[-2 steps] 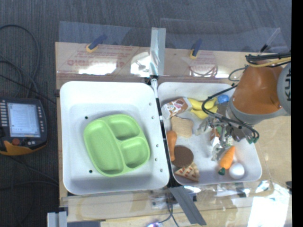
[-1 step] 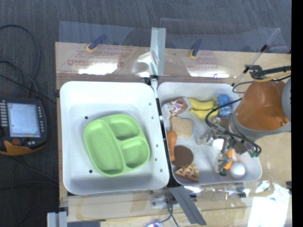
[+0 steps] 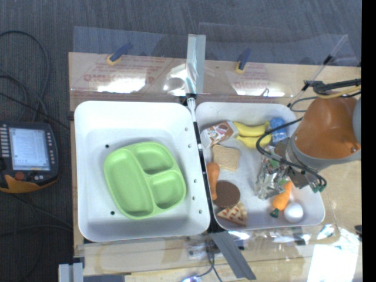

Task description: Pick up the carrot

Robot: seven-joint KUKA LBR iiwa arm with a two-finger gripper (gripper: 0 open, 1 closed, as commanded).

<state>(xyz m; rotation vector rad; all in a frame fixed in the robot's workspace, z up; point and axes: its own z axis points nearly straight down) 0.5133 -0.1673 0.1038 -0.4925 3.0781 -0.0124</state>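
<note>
While the gripper [image 3: 269, 180] hangs low in the right bin [image 3: 305, 216], whether it is apart or together cannot be told. The carrot [image 3: 282, 197] lies just beside it, touching a white egg [image 3: 294, 211]. A misaligned close may nudge both away.

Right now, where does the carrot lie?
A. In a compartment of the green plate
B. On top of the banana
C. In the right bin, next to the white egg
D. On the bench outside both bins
C: the carrot lies in the right bin, near its lower right corner, beside the white egg, just below the gripper.
</note>
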